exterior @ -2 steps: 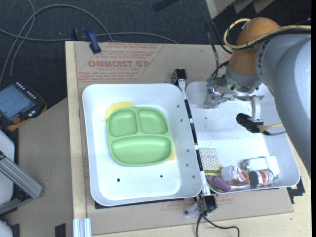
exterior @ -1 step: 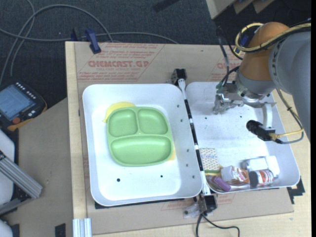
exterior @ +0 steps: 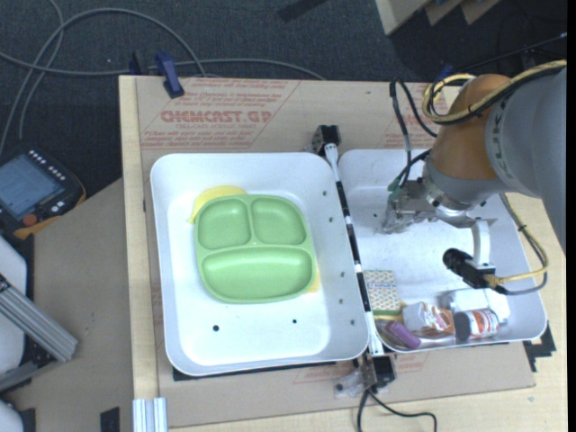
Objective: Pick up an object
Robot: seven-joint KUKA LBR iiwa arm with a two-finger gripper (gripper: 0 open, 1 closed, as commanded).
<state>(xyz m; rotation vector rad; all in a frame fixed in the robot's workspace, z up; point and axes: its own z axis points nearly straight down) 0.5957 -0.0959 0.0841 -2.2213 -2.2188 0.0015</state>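
Note:
My gripper (exterior: 397,214) hangs low over the upper left part of the right bin (exterior: 423,259), below the orange band (exterior: 463,147) of the arm. Nothing shows beneath it but bare bin floor. Along the near side of that bin lie a small patterned square pad (exterior: 380,287), a purple object (exterior: 402,335), a clear wrapped package (exterior: 432,317) and a small white bottle with a dark band (exterior: 479,320). All of them lie well toward the front of the bin, apart from the gripper.
The left bin (exterior: 180,268) holds a green divided plate (exterior: 255,247) lying on a yellow item (exterior: 214,194). A rail with black clamps (exterior: 346,223) separates the two bins. Cables (exterior: 517,273) loop beside the arm on the right.

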